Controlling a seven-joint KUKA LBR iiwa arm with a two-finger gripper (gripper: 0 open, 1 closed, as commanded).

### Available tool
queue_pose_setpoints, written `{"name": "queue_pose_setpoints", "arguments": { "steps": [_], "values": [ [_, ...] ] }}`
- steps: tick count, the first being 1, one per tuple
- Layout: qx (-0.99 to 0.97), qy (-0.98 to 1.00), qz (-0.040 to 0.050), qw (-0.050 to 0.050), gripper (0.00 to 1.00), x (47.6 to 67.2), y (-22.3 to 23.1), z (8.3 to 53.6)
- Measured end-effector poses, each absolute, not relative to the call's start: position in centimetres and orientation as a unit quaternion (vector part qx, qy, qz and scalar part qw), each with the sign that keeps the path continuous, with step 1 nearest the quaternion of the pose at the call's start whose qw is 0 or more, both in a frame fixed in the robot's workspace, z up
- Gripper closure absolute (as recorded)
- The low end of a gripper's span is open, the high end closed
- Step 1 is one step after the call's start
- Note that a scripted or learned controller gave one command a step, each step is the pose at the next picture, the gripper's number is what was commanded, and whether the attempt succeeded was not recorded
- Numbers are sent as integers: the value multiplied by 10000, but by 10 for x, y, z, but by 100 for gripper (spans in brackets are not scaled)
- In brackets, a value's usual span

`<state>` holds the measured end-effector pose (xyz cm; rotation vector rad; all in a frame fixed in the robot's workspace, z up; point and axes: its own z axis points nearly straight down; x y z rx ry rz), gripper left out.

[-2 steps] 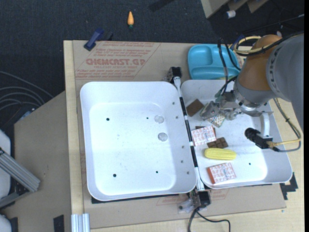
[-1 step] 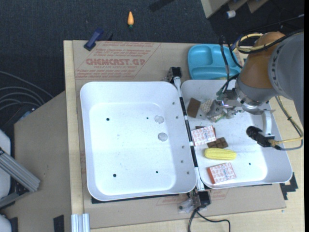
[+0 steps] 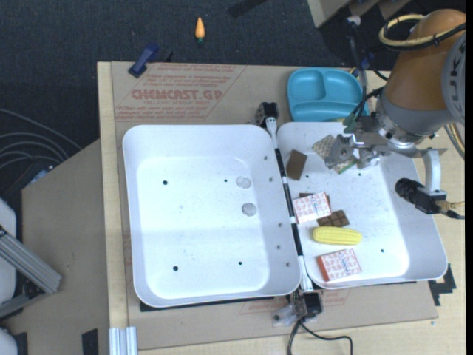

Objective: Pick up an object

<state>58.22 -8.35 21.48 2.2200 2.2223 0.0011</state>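
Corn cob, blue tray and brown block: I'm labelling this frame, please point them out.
corn cob (image 3: 337,235), camera view, middle of the yellow cob.
blue tray (image 3: 325,95), camera view, its left compartment's floor.
brown block (image 3: 296,164), camera view, centre of its top face.

The grey KUKA arm with its orange band (image 3: 425,58) enters from the right and bends downward at the wrist. Below the orange band sits a grey wrist housing (image 3: 409,120), and from it the metal two-finger gripper (image 3: 346,152) extends to the left, low and tilted. A black cable fitting (image 3: 415,193) hangs off the arm, right of and below the gripper.
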Motion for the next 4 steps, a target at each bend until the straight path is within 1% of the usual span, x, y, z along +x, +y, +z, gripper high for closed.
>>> {"name": "queue_pose_setpoints", "arguments": {
  "steps": [3,4],
  "values": [
    [7059,7083,16,19,100,584,-82,244],
    [7067,7075,-7,-18,100,527,-8,249]
  ]
}}
